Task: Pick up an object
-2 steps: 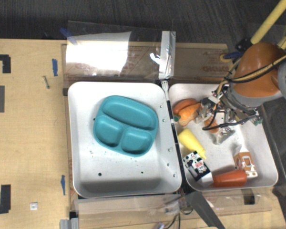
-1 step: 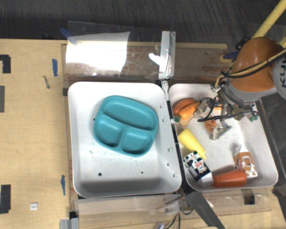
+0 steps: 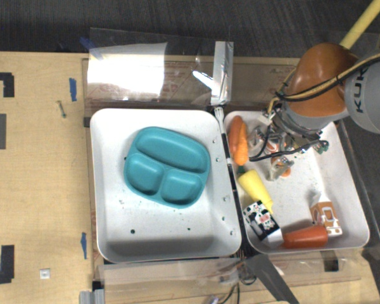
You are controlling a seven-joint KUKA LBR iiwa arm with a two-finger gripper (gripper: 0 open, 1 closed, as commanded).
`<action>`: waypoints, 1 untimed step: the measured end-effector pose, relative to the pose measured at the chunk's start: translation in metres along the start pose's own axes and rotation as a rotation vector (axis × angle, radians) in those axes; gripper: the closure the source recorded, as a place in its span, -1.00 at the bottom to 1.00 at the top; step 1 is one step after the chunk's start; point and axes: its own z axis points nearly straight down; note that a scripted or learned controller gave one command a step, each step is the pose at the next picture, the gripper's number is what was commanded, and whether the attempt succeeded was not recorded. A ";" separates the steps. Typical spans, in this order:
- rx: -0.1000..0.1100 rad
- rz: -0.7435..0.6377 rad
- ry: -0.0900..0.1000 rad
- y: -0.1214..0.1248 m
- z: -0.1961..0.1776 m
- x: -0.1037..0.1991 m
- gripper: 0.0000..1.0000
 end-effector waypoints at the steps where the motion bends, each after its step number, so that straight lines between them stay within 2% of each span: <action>1: -0.001 0.035 0.004 0.035 -0.002 0.093 -1.00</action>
